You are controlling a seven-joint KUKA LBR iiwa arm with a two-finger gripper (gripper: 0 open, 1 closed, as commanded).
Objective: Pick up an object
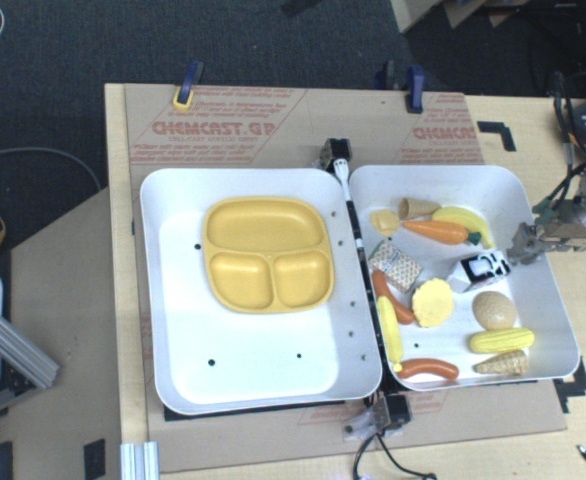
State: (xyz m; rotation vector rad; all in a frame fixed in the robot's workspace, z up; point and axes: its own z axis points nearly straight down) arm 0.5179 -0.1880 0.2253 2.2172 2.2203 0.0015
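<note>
The right bin (pixel 538 203) holds several toy foods. An orange carrot (pixel 436 231) lies beside a yellow banana (pixel 465 218) and a small cone (pixel 418 208) at the back. A black-and-white piece (pixel 485 266) lies mid-bin, with a brown potato (pixel 494 310), a corn cob (pixel 501 341) and a waffle cone (pixel 503 364) in front of it. A yellow round slice (pixel 433 303), a checkered packet (pixel 398 265), a red sausage (pixel 428 370) and a long yellow piece (pixel 388 333) lie toward the left. My gripper (pixel 528 241) hangs at the bin's right rim, right of the black-and-white piece, with nothing seen in it.
The left bin (pixel 173 298) holds a yellow three-compartment plate (pixel 268 253). Clamps (pixel 184 86) (pixel 414 86) stand at the board's back edge. A black latch (pixel 336 153) sits between the bins. Cables run along the right edge of the bench (pixel 583 178).
</note>
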